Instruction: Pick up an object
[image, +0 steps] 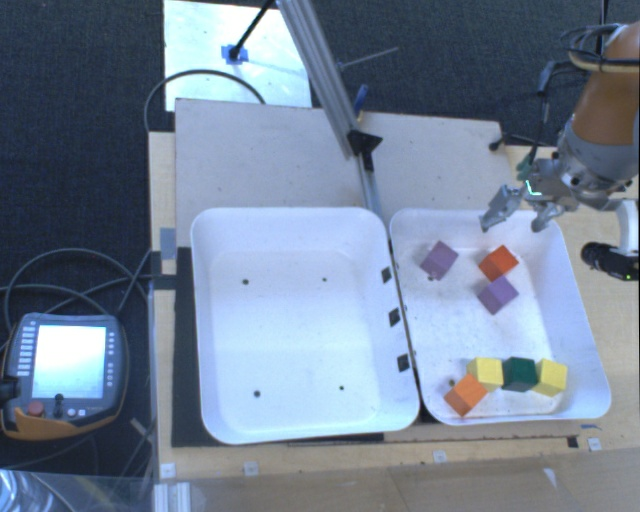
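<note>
The right bin (575, 330) holds several small blocks. A purple block (438, 259), an orange block (498, 263) and a second purple block (497, 295) lie in its far half. Along the near edge sit an orange block (465, 394), a yellow block (487, 372), a dark green block (520, 373) and another yellow block (551, 376). My gripper (520, 214) hangs over the bin's far rim, just beyond the orange block. Its fingers (497, 212) are spread apart with nothing between them.
The left bin (290, 320) lies beside the right one, with a shared divider between them. A slanted metal pole (330, 75) crosses the board behind the bins. A teach pendant (62, 375) with cables rests at the far left.
</note>
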